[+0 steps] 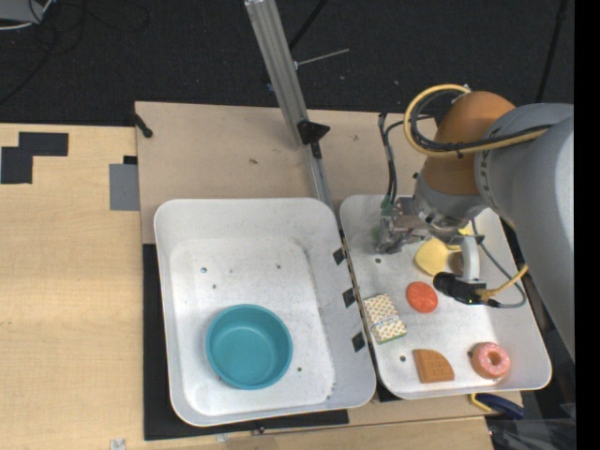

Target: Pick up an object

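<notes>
Nearest the lens, along the near edge of the right bin (pixel 459 331), lie a brown wedge (pixel 432 366) and a pink doughnut (pixel 489 360). Any of the loose things here could serve as the object to pick. The one closest to the pincer (pixel 394 232) is a yellow piece (pixel 433 256), partly hidden under the wrist at the far side of the same bin. The pincer hangs low over the bin's far left corner, just beside that piece. Whether it is apart or together I cannot tell, and nothing shows clamped in it.

Further out, a red-orange ball (pixel 422 297) sits near the middle of the bin floor. A patterned block (pixel 383 317) lies against the wall shared with the left bin (pixel 244 242). That bin holds a teal bowl (pixel 248 346) in its near half. Both bins rest on the pale counter (pixel 216 148).

By my reading the task is at the reaching stage. Every object rests on a bin floor, so the grasp and the lift are both left to do.
</notes>
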`<control>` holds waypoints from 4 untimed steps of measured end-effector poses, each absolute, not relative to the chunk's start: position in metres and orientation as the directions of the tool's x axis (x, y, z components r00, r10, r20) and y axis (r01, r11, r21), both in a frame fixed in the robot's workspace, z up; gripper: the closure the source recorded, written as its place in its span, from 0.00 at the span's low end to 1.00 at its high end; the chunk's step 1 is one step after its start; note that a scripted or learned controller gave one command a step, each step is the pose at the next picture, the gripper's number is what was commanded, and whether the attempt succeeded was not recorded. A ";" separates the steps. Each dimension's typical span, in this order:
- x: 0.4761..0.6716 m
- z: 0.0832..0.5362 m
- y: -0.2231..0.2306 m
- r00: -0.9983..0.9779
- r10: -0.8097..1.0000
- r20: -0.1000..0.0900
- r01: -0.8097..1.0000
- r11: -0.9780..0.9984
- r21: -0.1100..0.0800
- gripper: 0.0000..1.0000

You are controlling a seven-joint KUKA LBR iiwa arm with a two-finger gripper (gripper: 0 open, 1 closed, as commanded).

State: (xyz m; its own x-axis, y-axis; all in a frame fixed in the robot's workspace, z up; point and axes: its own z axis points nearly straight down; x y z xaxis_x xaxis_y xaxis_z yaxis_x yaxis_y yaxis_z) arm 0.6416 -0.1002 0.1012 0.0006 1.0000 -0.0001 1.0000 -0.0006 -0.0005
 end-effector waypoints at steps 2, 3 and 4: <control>0.640 0.218 -0.111 0.001 1.000 -0.001 1.000 -0.001 0.005 1.00; 0.640 0.236 -0.112 0.000 1.000 0.000 1.000 0.000 0.001 1.00; 0.621 0.226 -0.058 -0.003 1.000 0.001 1.000 0.003 -0.001 1.00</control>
